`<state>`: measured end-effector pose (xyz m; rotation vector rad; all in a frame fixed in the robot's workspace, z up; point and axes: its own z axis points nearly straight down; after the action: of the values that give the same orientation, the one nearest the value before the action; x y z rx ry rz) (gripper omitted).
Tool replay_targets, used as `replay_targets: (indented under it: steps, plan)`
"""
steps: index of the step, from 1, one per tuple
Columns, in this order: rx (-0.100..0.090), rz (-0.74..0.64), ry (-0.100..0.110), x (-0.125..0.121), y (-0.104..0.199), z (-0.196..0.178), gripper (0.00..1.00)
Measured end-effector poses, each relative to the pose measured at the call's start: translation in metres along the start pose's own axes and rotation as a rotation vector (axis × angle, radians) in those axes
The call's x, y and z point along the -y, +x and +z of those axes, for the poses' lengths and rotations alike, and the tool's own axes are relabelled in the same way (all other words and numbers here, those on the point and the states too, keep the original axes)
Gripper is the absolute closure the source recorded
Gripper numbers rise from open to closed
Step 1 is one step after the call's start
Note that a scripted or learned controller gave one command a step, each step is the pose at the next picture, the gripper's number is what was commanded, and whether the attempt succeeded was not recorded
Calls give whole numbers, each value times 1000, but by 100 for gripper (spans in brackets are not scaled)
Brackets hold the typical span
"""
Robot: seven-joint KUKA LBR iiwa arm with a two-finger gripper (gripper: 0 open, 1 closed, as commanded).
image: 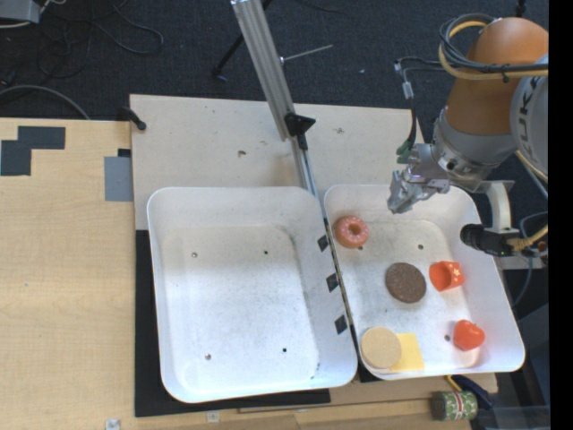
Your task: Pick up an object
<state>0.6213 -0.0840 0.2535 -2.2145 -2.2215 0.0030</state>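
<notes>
My gripper (pixel 399 201) hangs over the far edge of the right bin (pixel 501 325), above and to the right of a pink frosted donut (pixel 351 232). Nothing shows between its fingers. A dark brown round patty (pixel 406 282) lies mid-bin. An orange cup-like piece (pixel 446 275) sits just right of it. A red-orange piece (pixel 468 334) lies near the front right corner. A tan round disc (pixel 380 348) and a yellow square slice (pixel 410 353) rest at the front edge, touching.
The left bin (pixel 233 294) stands beside the right one, joined by black clips (pixel 328 262). A slanted aluminium rail (pixel 273 79) rises behind the bins. A small green can (pixel 458 406) lies in front of the right bin.
</notes>
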Motion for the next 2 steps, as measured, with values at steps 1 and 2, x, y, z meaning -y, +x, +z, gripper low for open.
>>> replay_targets:
  steps: [1,2]
  plan:
    - [0,-1,-1,8,49,-5,100]
    - [0,0,0,11,91,0,100]
